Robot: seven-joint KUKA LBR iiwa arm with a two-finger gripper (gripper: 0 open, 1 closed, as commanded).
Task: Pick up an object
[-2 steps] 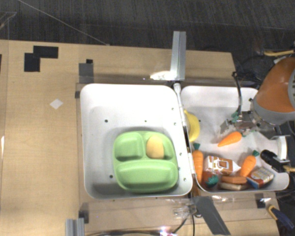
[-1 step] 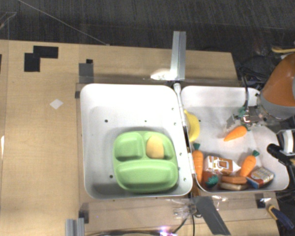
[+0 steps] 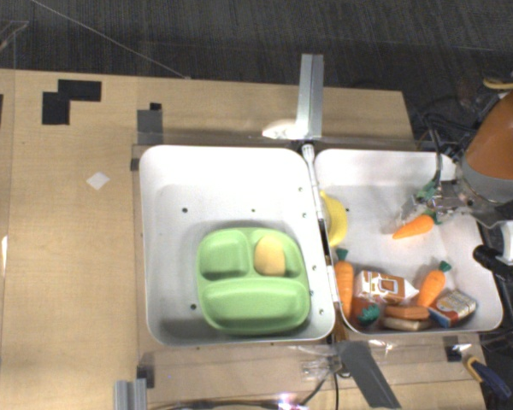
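Gripper [image 3: 434, 196] sits at the right bin's [image 3: 368, 165] right edge, touching the leafy end of a toy carrot [image 3: 415, 225]; whether it grips or is released, cannot tell. Carrot looks low near the bin floor, so pickup not clearly done; lift remains.

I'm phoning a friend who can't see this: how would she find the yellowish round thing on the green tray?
Start at the left white bin. A green divided tray lies in it, and the yellowish egg-shaped piece sits in the tray's upper right compartment. It is the only item on that tray.
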